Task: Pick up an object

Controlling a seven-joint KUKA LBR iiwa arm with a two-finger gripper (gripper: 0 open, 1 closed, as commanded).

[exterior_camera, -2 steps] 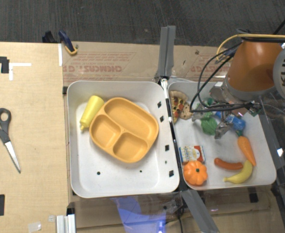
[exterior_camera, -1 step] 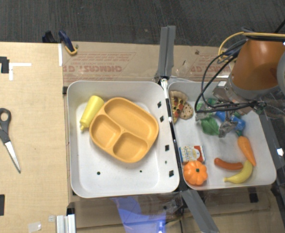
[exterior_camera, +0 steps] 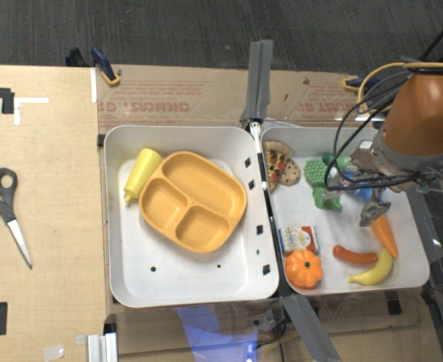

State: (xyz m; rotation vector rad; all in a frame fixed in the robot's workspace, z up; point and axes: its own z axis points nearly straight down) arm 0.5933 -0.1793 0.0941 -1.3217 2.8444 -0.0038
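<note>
1. The orange toy carrot (exterior_camera: pixel 386 235), pointed and tapering, lies in the right white bin (exterior_camera: pixel 421 277) near its right wall, just below the arm's grey two-finger claw (exterior_camera: pixel 374 211).
2. The claw hangs low over the right bin with its tips just beside the carrot's upper end; whether the claw is open or closed cannot be told, and nothing shows clearly between its tips.
3. Left of the claw sits a green plastic toy (exterior_camera: pixel 328 181), partly hidden by cables.
4. Below the carrot lie a red toy sausage (exterior_camera: pixel 354 255) and a curved yellow toy banana (exterior_camera: pixel 375 269), close together.
5. Further left in the same bin are a small white and blue carton (exterior_camera: pixel 297 240), a round orange toy pumpkin (exterior_camera: pixel 303 269) and a toy pizza slice (exterior_camera: pixel 279 165).
6. The left white bin (exterior_camera: pixel 131 277) holds an orange three-compartment plastic plate (exterior_camera: pixel 192 200) with a yellow plastic bottle (exterior_camera: pixel 141 173) touching its upper left edge.
7. Grey-handled scissors (exterior_camera: pixel 7 210) rest on the bench, well apart from both bins.
</note>
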